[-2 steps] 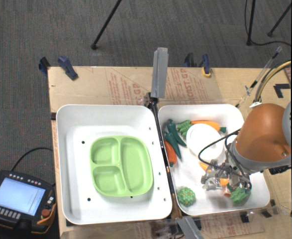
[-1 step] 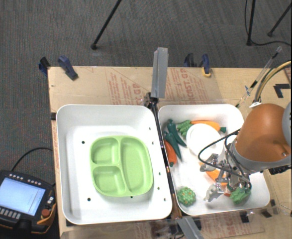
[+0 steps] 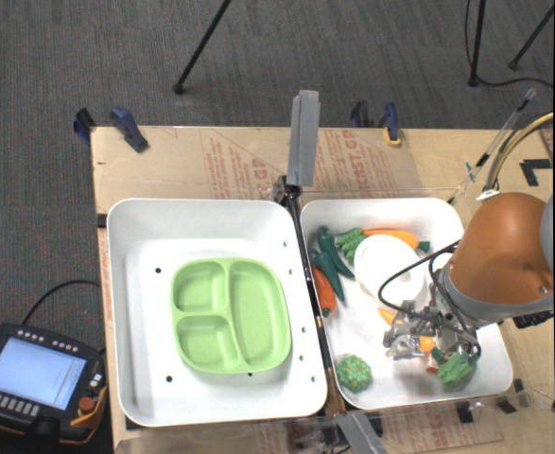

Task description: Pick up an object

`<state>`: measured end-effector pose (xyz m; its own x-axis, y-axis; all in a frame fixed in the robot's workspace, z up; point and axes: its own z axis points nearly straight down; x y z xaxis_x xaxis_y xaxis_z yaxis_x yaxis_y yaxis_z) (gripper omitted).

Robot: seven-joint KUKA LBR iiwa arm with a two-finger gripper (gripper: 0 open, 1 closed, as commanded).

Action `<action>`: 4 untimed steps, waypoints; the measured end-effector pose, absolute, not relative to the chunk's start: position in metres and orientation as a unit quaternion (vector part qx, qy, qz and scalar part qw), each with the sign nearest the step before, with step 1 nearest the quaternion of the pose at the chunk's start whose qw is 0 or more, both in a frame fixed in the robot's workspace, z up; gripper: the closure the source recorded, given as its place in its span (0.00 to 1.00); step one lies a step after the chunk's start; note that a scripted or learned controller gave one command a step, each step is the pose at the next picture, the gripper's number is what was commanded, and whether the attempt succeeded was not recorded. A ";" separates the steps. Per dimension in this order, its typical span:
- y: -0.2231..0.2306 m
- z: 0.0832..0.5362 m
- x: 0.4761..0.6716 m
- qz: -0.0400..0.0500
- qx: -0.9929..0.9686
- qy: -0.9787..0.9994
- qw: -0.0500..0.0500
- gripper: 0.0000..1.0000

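The right bin (image 3: 357, 207) holds toy food. A white round plate-like piece (image 3: 384, 261) lies near its middle, with an orange carrot (image 3: 390, 236) behind it and dark green vegetables (image 3: 334, 251) to its left. A red-orange pepper (image 3: 323, 291) rests against the left wall. A green knobbly ball (image 3: 355, 372) sits at the front. My gripper (image 3: 417, 337) reaches down into the front right part of this bin, above small orange and green pieces (image 3: 455, 369). Its wrist and cables cover the fingertips.
The left bin (image 3: 126, 253) holds a light green divided tray (image 3: 230, 314). A grey upright post (image 3: 303, 140) stands behind the seam between the bins. Clamps (image 3: 126, 126) sit along the cardboard's far edge. A pendant with a screen (image 3: 36, 372) lies at the lower left.
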<state>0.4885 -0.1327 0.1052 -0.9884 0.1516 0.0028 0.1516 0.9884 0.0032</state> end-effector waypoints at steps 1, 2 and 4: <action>-0.132 0.105 0.488 -0.002 -0.075 -0.997 0.002 0.00; -0.115 0.085 0.477 -0.001 -0.090 -0.996 0.002 0.00; -0.097 0.088 0.582 -0.001 -0.089 -0.996 -0.002 0.00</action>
